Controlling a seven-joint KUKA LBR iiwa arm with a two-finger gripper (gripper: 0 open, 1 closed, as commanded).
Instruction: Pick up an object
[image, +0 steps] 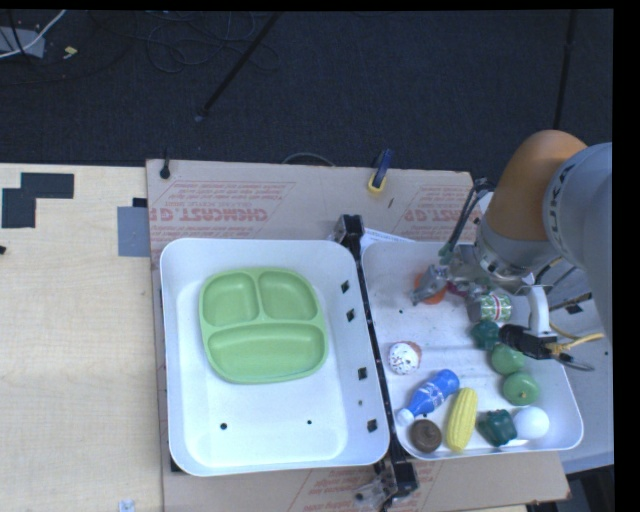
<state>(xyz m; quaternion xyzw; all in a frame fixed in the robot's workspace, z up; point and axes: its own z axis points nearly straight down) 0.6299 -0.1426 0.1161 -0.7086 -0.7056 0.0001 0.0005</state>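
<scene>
Hand (432, 287) low in the right bin (385, 262), whether open or closed cannot be told, a red-orange object (432, 293) at its tip, speckled ball (404, 357), blue bottle (432, 392), yellow corn (460, 419) nearer the front, green divided plate (264, 325) in the left bin (190, 420)

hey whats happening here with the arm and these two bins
A grey robot arm with an orange band reaches into the right white bin, its gripper low near the bin's upper part, apart from the pile of toys. A blue bottle, yellow corn cob and white ball lie near the front edge. The left white bin holds a green divided plate.
</scene>
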